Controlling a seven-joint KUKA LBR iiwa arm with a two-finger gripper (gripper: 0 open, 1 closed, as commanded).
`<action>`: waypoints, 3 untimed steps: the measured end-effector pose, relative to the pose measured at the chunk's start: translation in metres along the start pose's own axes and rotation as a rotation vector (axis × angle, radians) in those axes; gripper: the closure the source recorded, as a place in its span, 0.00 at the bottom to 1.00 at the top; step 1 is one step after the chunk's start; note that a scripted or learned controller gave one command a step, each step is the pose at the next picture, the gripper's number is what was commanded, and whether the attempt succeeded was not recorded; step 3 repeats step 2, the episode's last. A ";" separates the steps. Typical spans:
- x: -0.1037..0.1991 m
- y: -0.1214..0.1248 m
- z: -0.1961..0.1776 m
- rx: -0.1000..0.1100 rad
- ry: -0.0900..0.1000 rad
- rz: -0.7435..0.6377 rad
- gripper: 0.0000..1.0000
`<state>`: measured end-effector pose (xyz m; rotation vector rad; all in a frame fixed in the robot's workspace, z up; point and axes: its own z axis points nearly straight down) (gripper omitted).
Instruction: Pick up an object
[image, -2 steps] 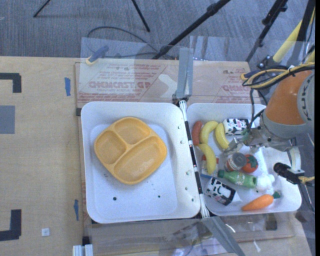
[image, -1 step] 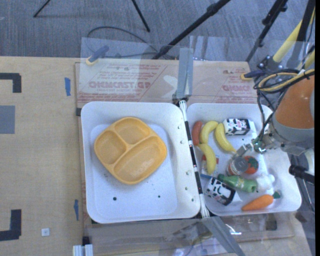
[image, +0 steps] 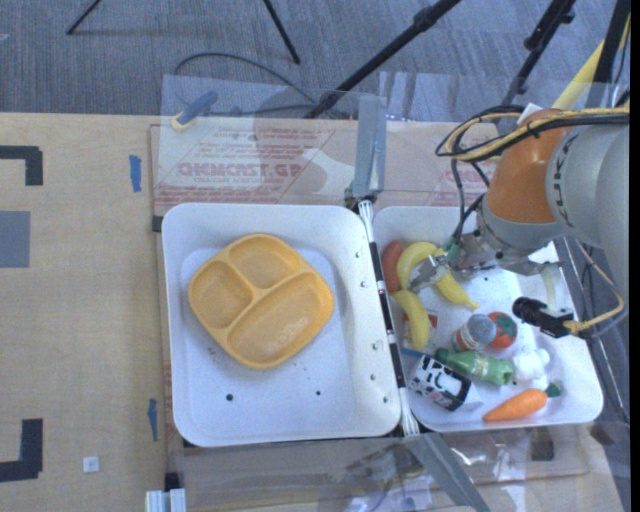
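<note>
The claw (image: 432, 275), fingers apart, is hovering over a yellow banana (image: 415, 257): probably light, smooth plastic, best gripped mid-curve.

A grey robot arm (image: 590, 180) with an orange band reaches from the right over two shallow white bins on a wooden desk (image: 70, 350). Its gripper (image: 437, 270) hangs low in the right bin (image: 585, 395), among yellow bananas (image: 415, 262) near the bin's left wall. Below them lie a green bottle (image: 480, 366), a black-and-white cup (image: 440, 381) and an orange carrot (image: 517, 405). The left bin (image: 200, 410) holds a yellow divided plate (image: 260, 298), lying flat toward the bin's upper left.
</note>
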<state>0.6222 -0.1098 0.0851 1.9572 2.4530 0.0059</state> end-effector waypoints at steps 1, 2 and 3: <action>-0.001 0.001 -0.008 0.000 -0.003 -0.001 1.00; 0.073 0.026 -0.095 0.011 0.000 0.113 1.00; 0.073 0.026 -0.095 0.011 0.000 0.113 1.00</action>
